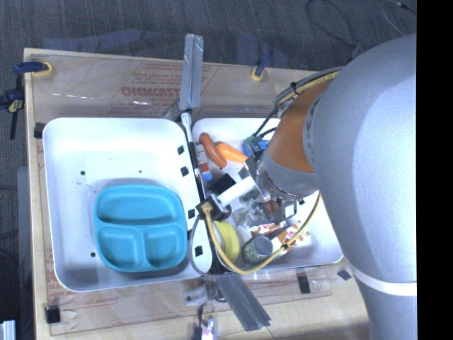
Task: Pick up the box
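- Two white bins sat side by side on the counter (106, 91); left bin (64, 190) held a blue three-compartment tray (139, 227), lying flat toward its near side.
- Right bin (322, 250) was cluttered; the arm (368, 154) reached in from the right and covered much of it.
- Orange wrist band (290, 137) sat over the middle of the right bin, wrist pointing down into the clutter.
- Tool (272, 211) was low among the items, near the bin's centre. Couldn't tell from this angle whether it was open or closed, or whether it had anything.
- Box: a small printed carton (283, 231) lay just below the tool, partly hidden by it; contact unclear.
- Around it: an orange carrot-shaped item (228, 151) near the far-left corner, a yellow rounded item (228, 239) near the front-left, a grey cylinder (259, 247) beside that.
- Yellow cable (283, 250) looped along the front of the right bin.
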You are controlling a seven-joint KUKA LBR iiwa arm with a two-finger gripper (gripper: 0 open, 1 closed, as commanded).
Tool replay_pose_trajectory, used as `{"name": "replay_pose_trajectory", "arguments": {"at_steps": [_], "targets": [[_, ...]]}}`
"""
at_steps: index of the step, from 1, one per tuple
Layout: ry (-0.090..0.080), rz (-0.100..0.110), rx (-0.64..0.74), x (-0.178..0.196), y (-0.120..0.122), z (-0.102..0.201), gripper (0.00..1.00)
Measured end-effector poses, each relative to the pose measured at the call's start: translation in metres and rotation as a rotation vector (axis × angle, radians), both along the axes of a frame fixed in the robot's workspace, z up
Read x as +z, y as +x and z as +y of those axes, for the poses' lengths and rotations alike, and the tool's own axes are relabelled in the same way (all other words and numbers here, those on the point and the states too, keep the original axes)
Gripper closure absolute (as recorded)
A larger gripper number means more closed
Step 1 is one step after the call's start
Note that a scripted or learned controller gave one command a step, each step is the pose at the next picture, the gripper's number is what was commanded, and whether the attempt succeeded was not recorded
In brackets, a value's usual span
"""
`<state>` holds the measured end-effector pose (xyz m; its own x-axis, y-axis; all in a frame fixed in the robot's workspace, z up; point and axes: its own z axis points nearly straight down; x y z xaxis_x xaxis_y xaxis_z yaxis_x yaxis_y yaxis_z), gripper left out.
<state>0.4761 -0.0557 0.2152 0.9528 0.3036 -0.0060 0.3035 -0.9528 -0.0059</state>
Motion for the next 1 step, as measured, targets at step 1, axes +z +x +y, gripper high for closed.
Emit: {"name": "replay_pose_trajectory", "arguments": {"at_steps": [1], "targets": [[0.001, -0.001, 0.126, -0.0249, -0.0007, 0.0218, 1.00]]}}
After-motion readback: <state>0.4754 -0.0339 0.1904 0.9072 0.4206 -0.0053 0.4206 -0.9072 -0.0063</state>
